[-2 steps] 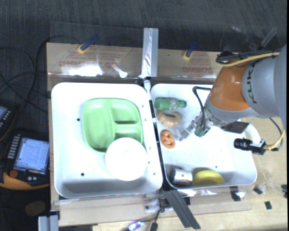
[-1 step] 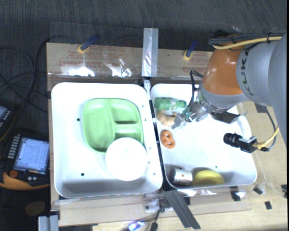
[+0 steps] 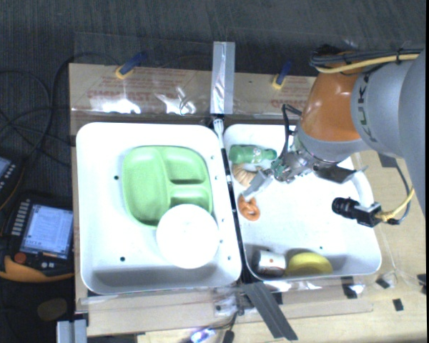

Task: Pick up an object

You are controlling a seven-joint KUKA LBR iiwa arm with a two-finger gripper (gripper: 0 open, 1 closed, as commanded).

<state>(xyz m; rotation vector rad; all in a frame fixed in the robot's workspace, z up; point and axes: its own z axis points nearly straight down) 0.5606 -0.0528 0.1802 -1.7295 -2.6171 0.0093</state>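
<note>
While the hand (image 3: 282, 168) hovers low in the right white plastic bin (image 3: 357, 252), beside a green bottle (image 3: 252, 153), its opening cannot be told; nothing appears lifted, so the pick remains undone.

The right bin's (image 3: 357, 259) middle floor lies bare. A green bottle (image 3: 252, 153) and an orange piece (image 3: 249, 208) crowd its left wall; a can (image 3: 270, 262) and a yellow banana (image 3: 309, 264) line its near wall. A green tray (image 3: 164, 181) and a white bowl (image 3: 188, 235) fill much of the left bin (image 3: 93, 213).
</note>
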